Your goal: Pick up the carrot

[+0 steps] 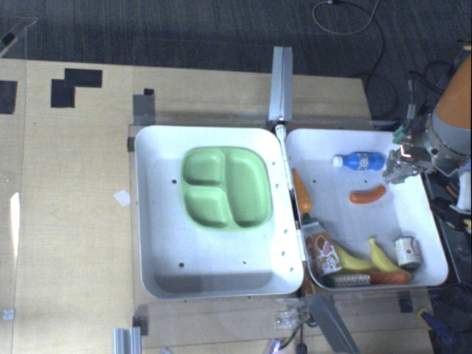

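The carrot (301, 192) is a short orange piece with a darker lower end, lying lengthwise against the left wall of the right bin (420, 198). My gripper (398, 167) hangs over the far right part of that bin, just right of a blue bottle (361, 161) and above an orange-red sausage (367, 194). It is well to the right of the carrot, about a third of the bin's width away, and I see nothing held in it.
The right bin's near end holds a small carton (321, 249), two bananas (355, 259), a can (407, 251) and a red-orange item (389, 277). A green divided plate (225, 186) lies in the left bin (158, 220). A metal divider (282, 87) separates the bins.
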